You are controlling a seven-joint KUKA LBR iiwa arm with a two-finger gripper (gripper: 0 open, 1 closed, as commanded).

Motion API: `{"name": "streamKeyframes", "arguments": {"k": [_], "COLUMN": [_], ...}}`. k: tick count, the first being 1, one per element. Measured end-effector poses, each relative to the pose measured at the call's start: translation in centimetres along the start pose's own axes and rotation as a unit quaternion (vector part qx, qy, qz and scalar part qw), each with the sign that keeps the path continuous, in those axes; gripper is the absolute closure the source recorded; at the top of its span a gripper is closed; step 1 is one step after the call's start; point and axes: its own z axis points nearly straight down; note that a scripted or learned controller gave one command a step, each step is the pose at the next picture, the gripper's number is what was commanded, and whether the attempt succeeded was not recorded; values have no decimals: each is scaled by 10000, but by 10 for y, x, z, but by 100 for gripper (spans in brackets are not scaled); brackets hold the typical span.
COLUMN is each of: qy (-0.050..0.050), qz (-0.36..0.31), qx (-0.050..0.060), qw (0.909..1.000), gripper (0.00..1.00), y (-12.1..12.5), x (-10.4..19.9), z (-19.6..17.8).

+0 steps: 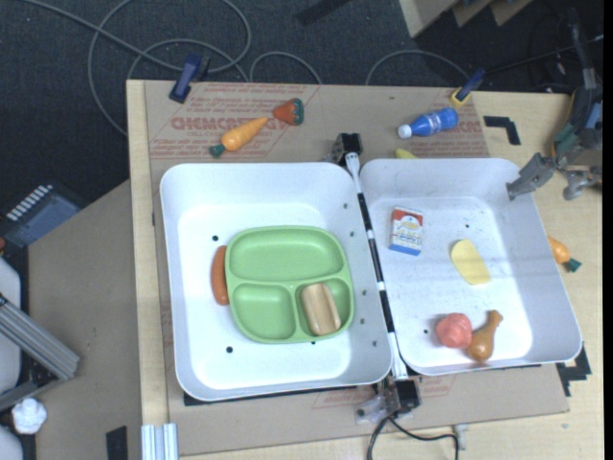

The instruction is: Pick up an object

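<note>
- Broadly, the bench (144, 257) was a tan board carrying two white bins side by side, with dark carpet and looping cables beyond its far edge.
- The left bin (192, 199) held a green tray (287, 252) with three compartments; a bread roll (321, 310) lay in the tray's near right compartment.
- A sausage (220, 274) lay on the left bin's floor, touching the tray's left rim.
- The right bin (508, 238) held four things: a small carton (407, 231) near its far left, a yellow piece (470, 262) in the middle, a pink ball (454, 330) and a drumstick (484, 335) just beside each other near the front edge.
- The gripper (548, 169) hung at the right bin's far right corner, over the rim, well apart from everything inside the bin. Nothing showed between its fingers; how far apart they stood I could not tell.
- A blue and white bottle (429, 124) lay on the bench behind the right bin.
- A carrot (242, 133) and a strawberry (288, 113) lay on the bench behind the left bin.
- A small orange thing (560, 253) sat just outside the right bin's right rim.
</note>
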Motion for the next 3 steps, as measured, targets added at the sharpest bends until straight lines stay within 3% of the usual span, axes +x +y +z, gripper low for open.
{"name": "streamKeyframes", "arguments": {"k": [1,2,3], "qy": [9,8,8], "qz": [-5,-4,4], "qx": [9,13,20], "qw": [10000,10000,10000], "gripper": [0,0,0], "y": [-4,-11,-8], "x": [38,51,40], "z": [48,65,167]}}
